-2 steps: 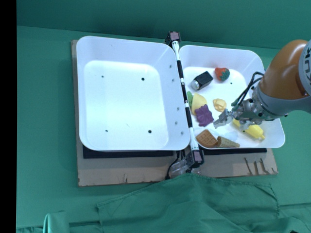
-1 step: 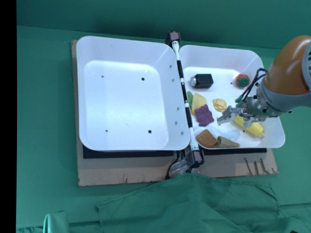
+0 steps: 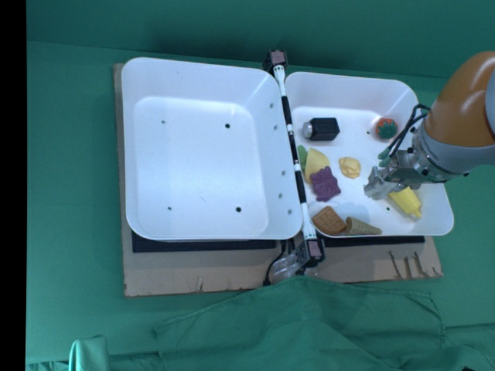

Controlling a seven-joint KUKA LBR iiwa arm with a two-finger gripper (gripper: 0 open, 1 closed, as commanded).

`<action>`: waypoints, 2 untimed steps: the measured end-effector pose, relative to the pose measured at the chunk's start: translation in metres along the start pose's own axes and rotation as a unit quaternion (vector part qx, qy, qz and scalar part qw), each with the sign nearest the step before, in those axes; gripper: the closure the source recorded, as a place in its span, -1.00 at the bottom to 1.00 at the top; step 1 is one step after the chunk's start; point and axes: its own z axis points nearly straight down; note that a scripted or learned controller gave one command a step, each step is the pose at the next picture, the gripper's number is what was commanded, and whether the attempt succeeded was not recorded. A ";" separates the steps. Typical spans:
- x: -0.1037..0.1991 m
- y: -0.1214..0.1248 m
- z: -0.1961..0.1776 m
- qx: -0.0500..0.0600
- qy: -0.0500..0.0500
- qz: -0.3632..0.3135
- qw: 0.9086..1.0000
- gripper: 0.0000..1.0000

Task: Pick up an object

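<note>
I see the gripper (image 3: 380, 185) low in the right bin (image 3: 363, 91), near its right edge, beside the yellow corn toy (image 3: 406, 201). Its grip state I cannot tell. The corn looks light, stiff and slick; I'd pinch across its middle.

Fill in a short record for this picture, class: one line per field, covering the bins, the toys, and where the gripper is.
left bin: white, shallow
right bin: white, holds the toys
near divider: purple grapes, yellow piece
back: black box, red-green ball
front: waffle, cone
gripper: low at right bin's right side, beside yellow corn
</note>
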 end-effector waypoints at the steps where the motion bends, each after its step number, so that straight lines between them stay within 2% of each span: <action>1: 0.000 0.000 0.000 0.001 0.000 0.000 1.000 -1.00; 2: 0.039 -0.007 -0.019 0.002 0.002 -0.004 1.000 -1.00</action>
